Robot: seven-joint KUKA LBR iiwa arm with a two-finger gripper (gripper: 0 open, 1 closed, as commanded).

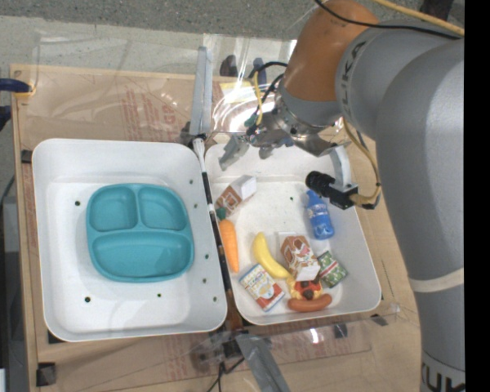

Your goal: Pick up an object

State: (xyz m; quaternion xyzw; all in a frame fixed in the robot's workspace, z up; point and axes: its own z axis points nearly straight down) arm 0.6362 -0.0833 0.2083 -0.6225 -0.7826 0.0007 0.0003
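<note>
Looming nearest the lens, the grey arm with its orange band (408,137) reaches over the right shallow white bin (366,256). Left of that bin sits the other white bin (57,243), holding a teal divided plastic tray (139,231), likely as a drop spot. At the right bin's far end the gripper (243,144) hangs with fingers spread, pinching nothing. Candidate objects cluster at its near end: yellow banana (269,256), orange carrot (229,245) against the left wall, blue bottle (318,216); open floor remains mid-bin.
</note>
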